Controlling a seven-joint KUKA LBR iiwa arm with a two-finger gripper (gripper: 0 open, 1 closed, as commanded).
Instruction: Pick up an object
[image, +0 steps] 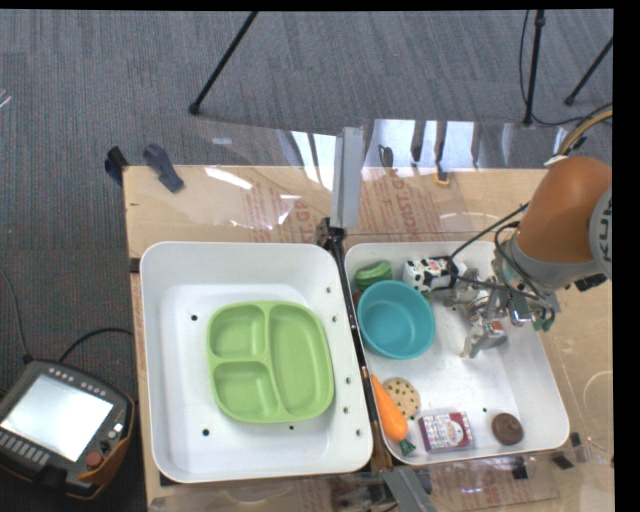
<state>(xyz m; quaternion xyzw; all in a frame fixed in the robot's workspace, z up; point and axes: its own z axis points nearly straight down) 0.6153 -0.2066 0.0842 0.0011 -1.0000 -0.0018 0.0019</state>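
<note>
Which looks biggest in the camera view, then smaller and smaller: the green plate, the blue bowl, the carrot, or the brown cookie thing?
1. green plate, clearly biggest
2. blue bowl
3. carrot, long but thin
4. brown round thing, smallest

All lie in the bins at a similar depth, so the order looks safe.

Tray (270, 362) in left bin (170, 300)

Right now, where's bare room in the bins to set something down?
Left bin: bare floor rings the green tray, widest along its left. Right bin: one patch between the tool, cookie and packet. It's crowded around the bowl.
</note>
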